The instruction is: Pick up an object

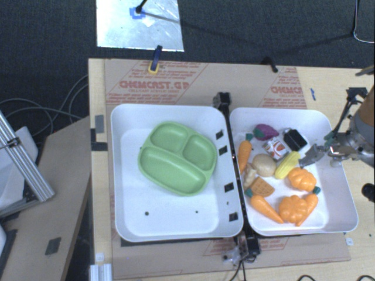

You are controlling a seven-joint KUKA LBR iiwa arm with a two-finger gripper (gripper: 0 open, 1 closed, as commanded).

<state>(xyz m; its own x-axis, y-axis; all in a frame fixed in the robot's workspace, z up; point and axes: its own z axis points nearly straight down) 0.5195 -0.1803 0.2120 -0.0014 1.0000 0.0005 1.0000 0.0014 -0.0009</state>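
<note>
Arm's jaws (pixel 313 155), their spread impossible to tell, hover over right bin (pixel 340 206); they should centre squarely on yellow corn (pixel 287 165) before descending

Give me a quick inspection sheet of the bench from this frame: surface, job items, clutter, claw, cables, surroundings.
Surface: bench with printed board; two white bins side by side, left bin, right bin.
Job's things: in the right bin, toy food in a loose pile: purple piece, yellow corn, orange carrot, orange pepper, black block.
Clutter: green divided plate in the left bin.
Claw: claw above the right bin's right side, by the corn; nothing seen between its fingers; open or shut unclear.
Cables: dark cables on the floor at left; wires at the bench's front edge.
Surroundings: dark carpet; shiny sheet behind the bench; metal rail at left.
</note>
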